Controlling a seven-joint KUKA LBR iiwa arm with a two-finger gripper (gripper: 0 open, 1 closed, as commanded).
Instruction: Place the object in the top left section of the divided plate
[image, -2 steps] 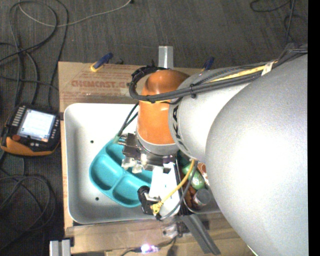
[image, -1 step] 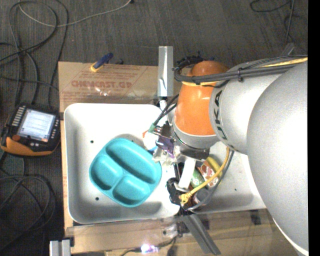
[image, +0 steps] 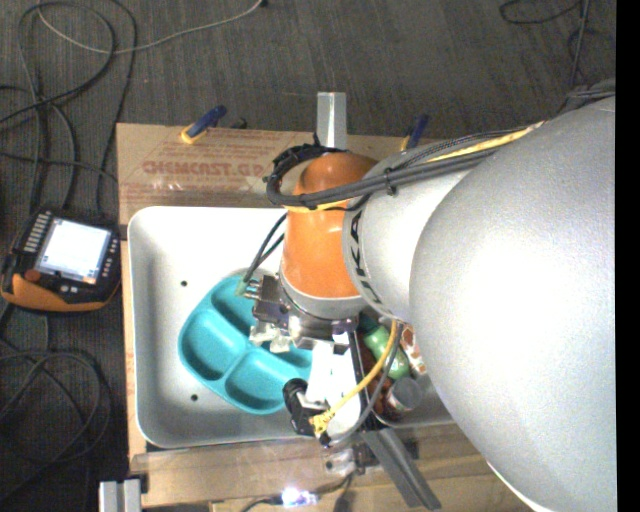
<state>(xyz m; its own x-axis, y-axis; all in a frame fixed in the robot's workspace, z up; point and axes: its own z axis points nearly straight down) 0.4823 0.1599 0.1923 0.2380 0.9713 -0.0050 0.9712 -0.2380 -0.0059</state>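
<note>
Grey arm (image: 500, 300) looming over right bin, hiding most of it. White left bin (image: 160, 300) holding teal divided plate (image: 215, 345). Gripper (image: 275, 320) hanging at plate's right edge; grip state, cannot tell. Green object (image: 378, 345) showing right of plate, under arm; looking small, light, rigid, best pinched across middle.

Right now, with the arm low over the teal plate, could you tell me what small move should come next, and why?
Probably a short lift: the arm's wrist covers the right side of the divided plate in the white bin, hiding whatever lies beneath it.
</note>
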